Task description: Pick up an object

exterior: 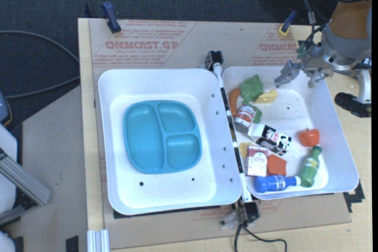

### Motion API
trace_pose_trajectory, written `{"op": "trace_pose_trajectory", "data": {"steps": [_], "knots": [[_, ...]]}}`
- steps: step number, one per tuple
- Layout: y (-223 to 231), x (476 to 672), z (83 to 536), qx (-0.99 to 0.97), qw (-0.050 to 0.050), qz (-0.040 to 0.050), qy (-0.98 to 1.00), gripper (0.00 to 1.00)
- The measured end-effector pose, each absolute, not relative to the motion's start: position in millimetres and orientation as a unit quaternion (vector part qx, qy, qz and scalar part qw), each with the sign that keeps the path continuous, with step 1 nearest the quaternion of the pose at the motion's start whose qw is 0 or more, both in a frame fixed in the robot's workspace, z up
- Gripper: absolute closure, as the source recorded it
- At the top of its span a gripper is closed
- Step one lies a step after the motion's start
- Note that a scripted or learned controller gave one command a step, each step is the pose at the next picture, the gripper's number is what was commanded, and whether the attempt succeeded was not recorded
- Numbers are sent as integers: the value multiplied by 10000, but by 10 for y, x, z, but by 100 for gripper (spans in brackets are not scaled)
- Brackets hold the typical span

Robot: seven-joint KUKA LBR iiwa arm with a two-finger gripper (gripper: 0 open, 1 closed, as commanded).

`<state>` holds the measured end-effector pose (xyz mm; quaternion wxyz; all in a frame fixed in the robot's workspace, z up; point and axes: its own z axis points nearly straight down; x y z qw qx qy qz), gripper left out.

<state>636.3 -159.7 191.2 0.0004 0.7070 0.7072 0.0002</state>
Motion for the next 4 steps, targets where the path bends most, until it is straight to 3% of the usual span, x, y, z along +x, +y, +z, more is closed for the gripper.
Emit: {"op": "trace_pose_trajectory", "data": {"steps": [1, 2, 3, 4], "knots": [[-1060, 5530, 841, 7075, -7, -4, 7068, 0], [-1109, 6454, 793, 7032, -350, -236, 7097, 0], [-1545, 6484, 888, 7073, -14, -11, 7069, 0], [-957, 6616, 818, 7072, -59, -93, 7070, 0]]}}
